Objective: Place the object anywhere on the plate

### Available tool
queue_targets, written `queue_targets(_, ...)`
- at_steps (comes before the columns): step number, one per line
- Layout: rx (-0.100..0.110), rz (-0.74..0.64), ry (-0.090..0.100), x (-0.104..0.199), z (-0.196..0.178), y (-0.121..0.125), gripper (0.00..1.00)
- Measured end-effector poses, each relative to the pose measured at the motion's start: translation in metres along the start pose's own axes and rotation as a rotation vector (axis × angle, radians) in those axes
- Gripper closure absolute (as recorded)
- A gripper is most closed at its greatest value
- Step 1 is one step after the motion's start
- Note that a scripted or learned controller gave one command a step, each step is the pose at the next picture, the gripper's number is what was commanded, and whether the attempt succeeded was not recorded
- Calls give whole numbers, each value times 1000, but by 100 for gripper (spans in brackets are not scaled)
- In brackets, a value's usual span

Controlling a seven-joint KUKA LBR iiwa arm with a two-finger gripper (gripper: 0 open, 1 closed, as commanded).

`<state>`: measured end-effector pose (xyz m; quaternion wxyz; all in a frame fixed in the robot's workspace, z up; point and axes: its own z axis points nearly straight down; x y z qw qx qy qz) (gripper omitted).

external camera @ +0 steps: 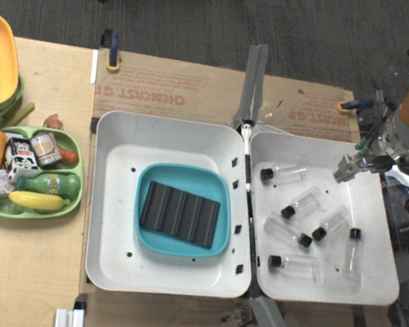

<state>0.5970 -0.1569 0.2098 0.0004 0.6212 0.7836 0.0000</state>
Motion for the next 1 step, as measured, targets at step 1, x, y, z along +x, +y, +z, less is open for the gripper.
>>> queue_targets(1,0,0,0,0,0,0,0)
